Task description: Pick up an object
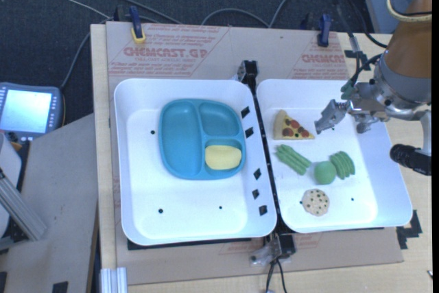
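Note:
In the right bin [374,206] lie a pizza slice [291,127], a green pea pod [293,158], a green ball [325,172], a ridged green piece [342,165] and a round cookie [315,202]. My gripper [343,123] hangs over the bin's upper middle, just right of the pizza slice and above the green pieces. It is open, with one finger [324,121] near the pizza slice's right edge. Nothing sits between the fingers.
The left bin [185,209] holds a blue divided plate [195,137] with a yellow piece [223,157] in its lower right compartment. A black divider strip [255,147] runs between the bins. Two clamps [137,27] hold the board at the back.

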`<state>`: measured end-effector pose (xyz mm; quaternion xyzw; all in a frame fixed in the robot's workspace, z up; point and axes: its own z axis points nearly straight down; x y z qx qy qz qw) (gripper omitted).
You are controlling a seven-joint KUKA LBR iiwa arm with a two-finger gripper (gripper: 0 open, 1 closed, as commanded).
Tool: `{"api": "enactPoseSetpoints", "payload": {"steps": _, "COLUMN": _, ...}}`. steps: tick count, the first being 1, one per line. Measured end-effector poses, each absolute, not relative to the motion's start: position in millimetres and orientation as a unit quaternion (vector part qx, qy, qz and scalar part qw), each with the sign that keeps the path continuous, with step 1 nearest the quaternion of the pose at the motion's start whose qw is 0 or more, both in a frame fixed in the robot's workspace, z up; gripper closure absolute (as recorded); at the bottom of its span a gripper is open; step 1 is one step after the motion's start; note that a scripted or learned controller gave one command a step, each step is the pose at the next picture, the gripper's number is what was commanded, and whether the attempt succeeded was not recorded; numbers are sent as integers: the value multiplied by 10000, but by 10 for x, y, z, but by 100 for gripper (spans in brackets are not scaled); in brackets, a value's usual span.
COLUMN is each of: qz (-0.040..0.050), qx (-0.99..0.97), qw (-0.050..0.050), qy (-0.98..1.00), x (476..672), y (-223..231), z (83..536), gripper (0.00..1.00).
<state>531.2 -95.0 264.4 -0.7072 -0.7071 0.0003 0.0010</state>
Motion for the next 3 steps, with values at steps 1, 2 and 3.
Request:
{"api": "enactPoseSetpoints", "payload": {"steps": 1, "qz": 22, "qx": -7073, "qw": 40, "qy": -7069, "x": 5300, "y": -916, "z": 2013, "gripper": 0}}
{"api": "enactPoseSetpoints", "payload": {"steps": 2, "qz": 24, "qx": -7074, "qw": 44, "qy": -7068, "x": 5243, "y": -918, "z": 1384, "gripper": 0}}
{"api": "enactPoseSetpoints", "payload": {"steps": 3, "qz": 17, "qx": -7073, "qw": 37, "qy": -7069, "x": 5231, "y": -910, "z": 852, "gripper": 0}}
